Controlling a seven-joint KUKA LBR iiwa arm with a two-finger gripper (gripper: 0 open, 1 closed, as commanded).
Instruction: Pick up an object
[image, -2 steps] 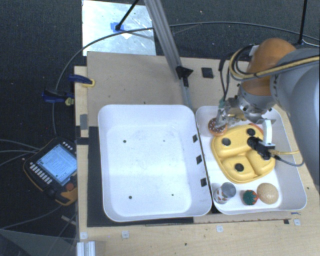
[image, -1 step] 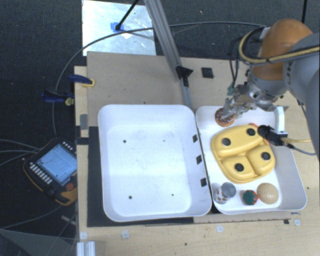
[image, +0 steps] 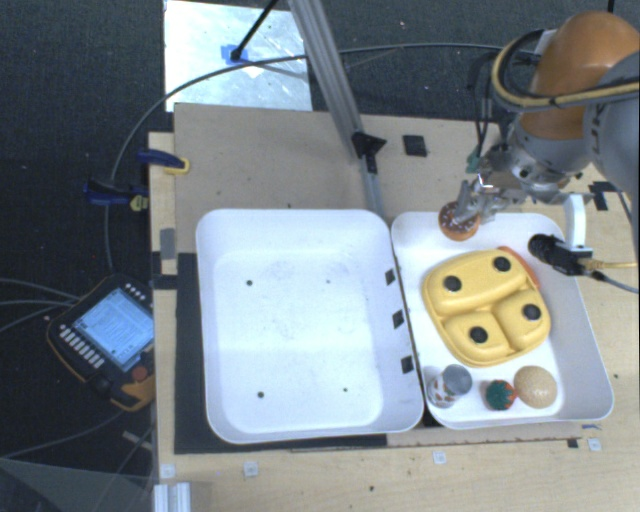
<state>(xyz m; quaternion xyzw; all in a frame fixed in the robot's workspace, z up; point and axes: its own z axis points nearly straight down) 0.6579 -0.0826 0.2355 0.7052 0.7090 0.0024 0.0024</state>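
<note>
We are viewing the bench (image: 260, 150) with two white bins side by side: the left bin (image: 295, 325) and the right bin (image: 575, 350), which is carrying the objects. The arm (image: 585, 70) is reaching in from the right, and its claw (image: 472, 205) is sitting over the right bin's far-left corner, apparently closing on a small round brown object (image: 459, 224); we cannot tell whether the grip is firm. Below it a large yellow moulded piece (image: 488, 305) is lying mid-bin, then a beige egg-like ball (image: 535, 386), a grey cylinder (image: 455, 381) and a small green-and-red item (image: 500, 394) along the near wall. We are judging slip as the main risk: a shallow pinch so near the rim could be letting the object drop or be catching the wall.
</note>
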